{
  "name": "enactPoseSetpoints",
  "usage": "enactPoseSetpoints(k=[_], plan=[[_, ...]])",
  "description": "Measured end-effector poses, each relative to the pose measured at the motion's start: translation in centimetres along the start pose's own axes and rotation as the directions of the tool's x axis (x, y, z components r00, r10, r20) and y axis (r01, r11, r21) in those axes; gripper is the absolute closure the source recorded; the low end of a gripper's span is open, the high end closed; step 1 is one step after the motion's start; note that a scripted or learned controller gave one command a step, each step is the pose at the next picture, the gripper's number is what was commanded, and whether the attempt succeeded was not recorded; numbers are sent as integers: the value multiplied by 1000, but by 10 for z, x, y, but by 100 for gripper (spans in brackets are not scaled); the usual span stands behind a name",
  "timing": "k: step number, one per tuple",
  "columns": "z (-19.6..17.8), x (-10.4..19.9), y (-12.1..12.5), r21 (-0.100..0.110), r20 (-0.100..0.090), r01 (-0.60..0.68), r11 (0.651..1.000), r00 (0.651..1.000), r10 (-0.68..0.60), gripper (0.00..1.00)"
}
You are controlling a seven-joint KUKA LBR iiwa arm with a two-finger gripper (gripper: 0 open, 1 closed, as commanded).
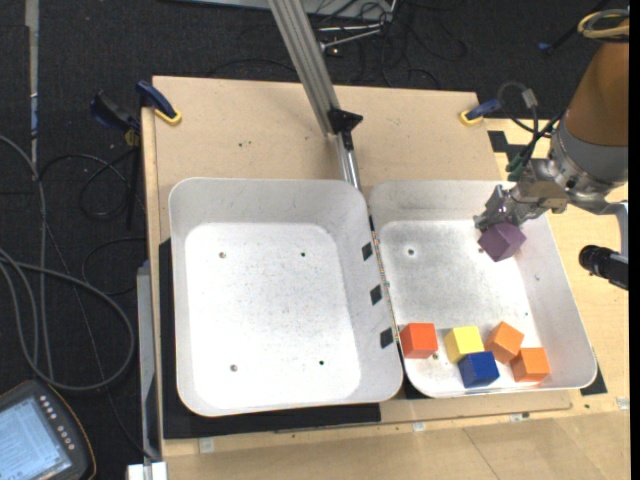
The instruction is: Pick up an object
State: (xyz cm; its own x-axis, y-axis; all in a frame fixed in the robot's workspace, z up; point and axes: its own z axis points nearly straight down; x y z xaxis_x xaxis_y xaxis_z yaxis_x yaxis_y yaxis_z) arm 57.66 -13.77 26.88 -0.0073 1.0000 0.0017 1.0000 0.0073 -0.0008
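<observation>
Gripper (503, 222) fingers look closed on the purple block (501, 239), which sits right under the fingertips above the right bin (455, 268); from your angle the contact is probably a real grasp, though the fingertips blur into the block's top face and you cannot see both pads cleanly. Much of the arm (600, 108) is cut off by the frame's right edge, so you only get the orange band and the grey wrist below it.

You see the purple block as a small cube, tilted so one corner points down, pale violet on its lit face and darker on the side. It hangs over the bin's upper right area, near the far wall.

Along the near edge of the same bin you have an orange block (419, 339), a yellow block (464, 343), a blue block (479, 368) and two more orange blocks (507, 339) (530, 364), clustered close together. Beside it lies the left bin (200, 268).
</observation>
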Motion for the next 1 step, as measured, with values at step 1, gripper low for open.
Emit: enactPoseSetpoints(k=[1], plan=[[16, 51, -11, 2, 0, 0, 1000, 1000, 0, 100]])
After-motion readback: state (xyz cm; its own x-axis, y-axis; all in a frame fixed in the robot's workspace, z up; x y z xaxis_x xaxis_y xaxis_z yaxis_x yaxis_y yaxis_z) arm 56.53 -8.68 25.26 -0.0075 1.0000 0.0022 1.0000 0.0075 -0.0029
